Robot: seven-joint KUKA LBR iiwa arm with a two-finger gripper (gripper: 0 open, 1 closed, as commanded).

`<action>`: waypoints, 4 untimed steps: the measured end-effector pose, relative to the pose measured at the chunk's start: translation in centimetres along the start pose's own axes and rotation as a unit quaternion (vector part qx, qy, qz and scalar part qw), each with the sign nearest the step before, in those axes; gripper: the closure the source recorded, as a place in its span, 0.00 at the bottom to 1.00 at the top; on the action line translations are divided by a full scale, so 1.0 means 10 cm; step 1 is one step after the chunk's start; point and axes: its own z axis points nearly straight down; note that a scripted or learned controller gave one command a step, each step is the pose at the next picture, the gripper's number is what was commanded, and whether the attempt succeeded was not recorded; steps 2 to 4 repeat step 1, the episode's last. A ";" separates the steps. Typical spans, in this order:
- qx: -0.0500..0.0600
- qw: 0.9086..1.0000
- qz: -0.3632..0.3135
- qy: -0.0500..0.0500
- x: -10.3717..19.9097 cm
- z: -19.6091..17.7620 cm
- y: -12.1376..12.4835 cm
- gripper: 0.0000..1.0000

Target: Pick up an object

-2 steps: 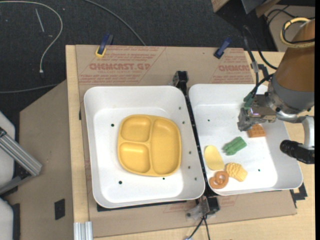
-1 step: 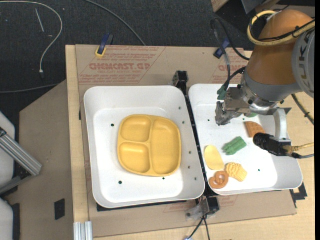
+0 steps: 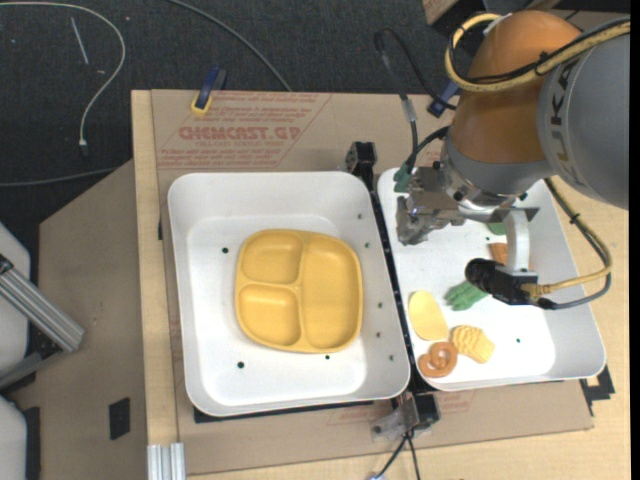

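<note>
Altogether there are two white bins side by side on a sheet of cardboard (image 3: pixel 250 133) printed in red. The left bin (image 3: pixel 200 298) holds one thing: a yellow plate (image 3: pixel 298 290) with three compartments, lying flat near the bin's middle. The right bin (image 3: pixel 560 328) holds four small toy-like pieces clustered in its near half. They are one pale yellow oval piece (image 3: pixel 427 315) close to the bin's left wall, one orange ring (image 3: pixel 437 359) just below it, one yellow waffle-shaped piece (image 3: pixel 472 343) touching or just beside the ring, and one green piece (image 3: pixel 463 294) a little above them. A further small orange bit (image 3: pixel 497 253) peeks out farther right, too hidden to identify.

Around the bins, one blue clip (image 3: pixel 207 90) sits on the cardboard's far edge. One black clamp (image 3: pixel 360 156) stands at the far end of the gap between the bins. Thin cables trail over the dark floor (image 3: pixel 80 28).

The arm's orange band and grey body cover the far part of the right bin. The gripper (image 3: pixel 413 226) hangs over that bin's upper left area, near the wall shared with the left bin and apart from the four pieces. Whether it is open or closed cannot be told, and nothing is seen in its grasp.
</note>
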 end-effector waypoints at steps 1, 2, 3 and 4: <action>0.003 1.000 0.000 0.000 0.49 0.22 0.05 1.00; 0.003 1.000 0.000 0.000 0.49 0.22 0.05 1.00; 0.003 1.000 0.000 0.000 0.49 0.22 0.05 1.00; 0.003 1.000 0.000 0.000 0.49 0.22 0.05 1.00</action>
